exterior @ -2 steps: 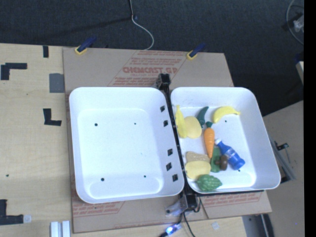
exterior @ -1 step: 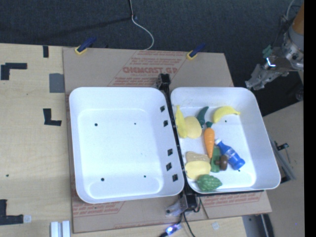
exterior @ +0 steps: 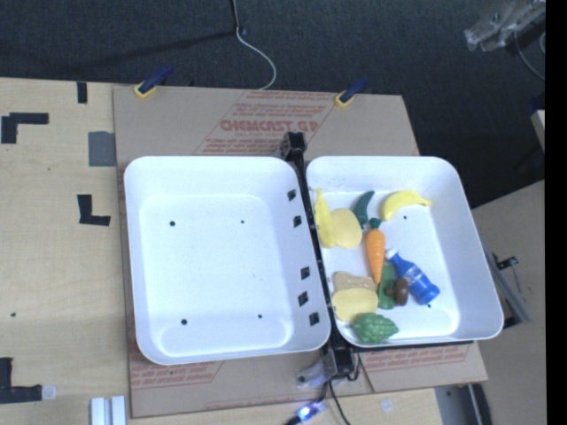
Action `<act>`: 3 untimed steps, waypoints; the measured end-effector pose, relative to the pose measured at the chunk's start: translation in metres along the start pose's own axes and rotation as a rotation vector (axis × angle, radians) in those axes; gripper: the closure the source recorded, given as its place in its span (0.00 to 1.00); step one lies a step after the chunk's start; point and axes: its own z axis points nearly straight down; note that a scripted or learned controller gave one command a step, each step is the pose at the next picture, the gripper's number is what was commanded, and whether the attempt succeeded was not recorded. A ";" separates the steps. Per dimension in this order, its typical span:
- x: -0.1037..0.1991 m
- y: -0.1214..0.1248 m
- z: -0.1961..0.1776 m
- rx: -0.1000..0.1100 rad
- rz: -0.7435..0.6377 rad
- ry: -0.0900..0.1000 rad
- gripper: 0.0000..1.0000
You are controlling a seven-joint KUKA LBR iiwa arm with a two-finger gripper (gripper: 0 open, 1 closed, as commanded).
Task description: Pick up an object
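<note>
Carrot (exterior: 376, 251) is what I would go for, though my gripper (exterior: 503, 20) hangs far off at the upper right, over the dark floor and well apart from both bins; it is blurred there, so I cannot tell whether it is spread or closed, and nothing shows in its grasp. Working outward from it, the nearest thing is the right bin (exterior: 462, 193), where all the toys lie in a loose cluster towards the wall it shares with the left bin (exterior: 213, 255). The carrot lies roughly lengthwise in the middle of that cluster, leafy end up by a dark green piece (exterior: 364, 206), tip down near a blue bottle (exterior: 415, 279). A yellow banana (exterior: 403, 204) sits apart at the top right, and a pale yellow fruit (exterior: 341, 228) lies just beside the carrot on its left. I judge these to be light, hard plastic play food: stiff, smooth, likely to skid or roll if pinched off-centre. I would take the carrot across its thicker upper half, jaws closing from left and right, where there is a little bare floor on the right side. The banana, standing clear of its neighbours, would be my fallback.
</note>
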 end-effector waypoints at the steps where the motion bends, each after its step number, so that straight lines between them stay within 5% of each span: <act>1: -0.068 -0.019 0.066 0.026 0.013 0.002 1.00; 2: -0.052 0.010 -0.006 0.012 0.006 -0.001 1.00; 3: -0.098 -0.023 -0.003 0.020 0.012 0.001 1.00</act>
